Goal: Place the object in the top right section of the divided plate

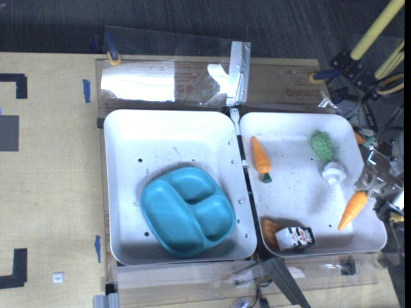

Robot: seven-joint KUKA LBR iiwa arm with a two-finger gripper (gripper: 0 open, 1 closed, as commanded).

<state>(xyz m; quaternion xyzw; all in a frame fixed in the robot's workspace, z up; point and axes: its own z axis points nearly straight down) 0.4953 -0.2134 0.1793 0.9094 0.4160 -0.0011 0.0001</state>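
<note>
At the right edge of the bench, the gripper (379, 181) sits over the right rim of the right bin (302, 128), mostly lost among dark hardware and cables; whether it is open or closed cannot be told from here. An orange carrot (352, 210) lies just below and left of it, its thick end up toward the gripper and its tip pointing down and to the left, long axis on a diagonal. The thick end may touch the gripper, but the view is too cluttered there to be sure.

A second carrot (260, 158) lies near the bin's left wall, long axis nearly upright in the view, green stub at the bottom. A green bumpy object (323, 145) and a small white piece (333, 172) lie near the upper right, and a dark carton (295, 237) by the lower wall.

The blue divided plate (187, 208) rests in the left bin (128, 140), with all its sections bare.
</note>
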